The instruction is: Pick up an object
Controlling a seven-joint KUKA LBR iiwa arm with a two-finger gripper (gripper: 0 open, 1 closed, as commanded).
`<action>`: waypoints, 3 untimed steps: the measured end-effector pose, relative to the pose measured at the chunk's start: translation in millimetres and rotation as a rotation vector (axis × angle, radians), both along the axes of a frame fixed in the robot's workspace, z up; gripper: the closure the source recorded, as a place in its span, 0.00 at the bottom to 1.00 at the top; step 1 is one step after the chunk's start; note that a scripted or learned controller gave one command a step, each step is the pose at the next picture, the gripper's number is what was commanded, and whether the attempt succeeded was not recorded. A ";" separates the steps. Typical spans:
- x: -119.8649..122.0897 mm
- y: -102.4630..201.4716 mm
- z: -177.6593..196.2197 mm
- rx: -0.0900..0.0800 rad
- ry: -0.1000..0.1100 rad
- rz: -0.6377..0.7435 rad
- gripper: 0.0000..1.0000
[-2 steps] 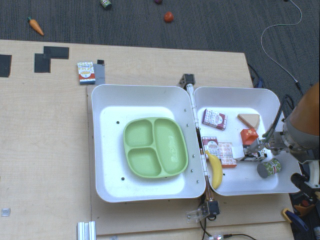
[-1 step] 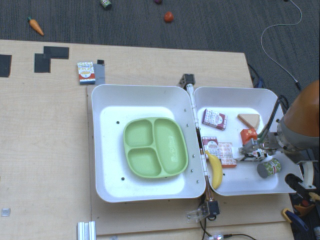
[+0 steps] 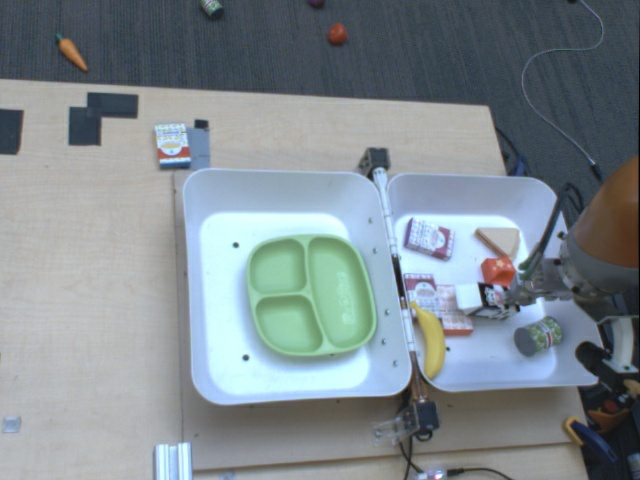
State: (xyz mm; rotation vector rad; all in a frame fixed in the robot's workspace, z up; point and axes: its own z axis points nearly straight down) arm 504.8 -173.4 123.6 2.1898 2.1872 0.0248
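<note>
The arm reaches in from the right and its claw hangs low in the right bin, near that bin's middle. How far the claw is open cannot be told, and nothing can be seen held in it.

A red object lies just beyond the claw, on its far side, almost touching. A white carton sits just left of the claw. A green can lies near and to the right, on its side. A banana lies further left, its length running near to far. The left bin holds a green divided plate.
</note>
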 end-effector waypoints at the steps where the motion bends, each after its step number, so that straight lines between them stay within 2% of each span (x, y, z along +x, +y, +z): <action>1: 0.1 -3.2 1.1 -0.006 -0.004 -0.004 0.00; 2: -0.9 -6.8 -3.8 -0.014 -0.008 -0.009 0.00; 3: -1.3 -6.5 -4.3 -0.014 -0.004 -0.009 0.00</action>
